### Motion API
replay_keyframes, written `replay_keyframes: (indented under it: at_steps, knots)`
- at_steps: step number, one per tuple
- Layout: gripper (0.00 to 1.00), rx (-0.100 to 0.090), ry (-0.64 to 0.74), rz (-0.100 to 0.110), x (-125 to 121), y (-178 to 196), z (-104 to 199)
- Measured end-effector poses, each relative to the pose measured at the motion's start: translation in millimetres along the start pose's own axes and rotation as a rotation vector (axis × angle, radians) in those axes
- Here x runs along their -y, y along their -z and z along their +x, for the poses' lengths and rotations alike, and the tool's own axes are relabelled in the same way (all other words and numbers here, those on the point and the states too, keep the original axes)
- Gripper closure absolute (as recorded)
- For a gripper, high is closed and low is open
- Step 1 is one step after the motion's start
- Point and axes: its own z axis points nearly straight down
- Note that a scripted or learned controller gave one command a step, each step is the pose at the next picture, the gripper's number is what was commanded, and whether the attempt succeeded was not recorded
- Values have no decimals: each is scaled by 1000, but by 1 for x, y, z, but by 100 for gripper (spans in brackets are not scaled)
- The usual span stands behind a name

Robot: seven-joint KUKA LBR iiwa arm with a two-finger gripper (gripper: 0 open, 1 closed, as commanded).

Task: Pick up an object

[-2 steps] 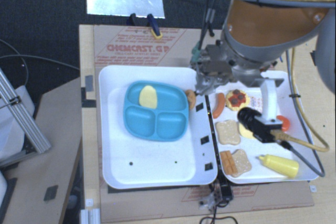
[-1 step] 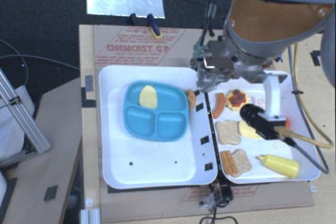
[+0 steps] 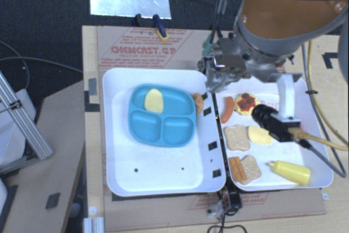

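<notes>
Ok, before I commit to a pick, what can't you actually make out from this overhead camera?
- The gripper: its fingertips blur into the wrist metal above the divider, so open or shut is unclear.
- The back of the right white bin: covered by the grey and orange arm.
- The small round pizza toy: its upper edge sits under the arm.

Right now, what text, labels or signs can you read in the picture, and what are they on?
"CHEMCAST GP" in red, on the brown protective sheet behind the bins.
A smaller red line under it: too blurred to read.
More red print on the sheet's front edge: too small to read.
Food items and blue plate: no text visible.
</notes>
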Motion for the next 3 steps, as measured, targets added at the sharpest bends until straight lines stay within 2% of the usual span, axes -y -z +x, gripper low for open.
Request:
replay_keyframes:
  at_steps: [1, 2, 3]
  knots:
    - [100, -1, 5, -2, -1, 11, 0]
    - [100, 4, -9, 16, -17, -73, 78]
    - [100, 7, -18, 16, -90, -204, 96]
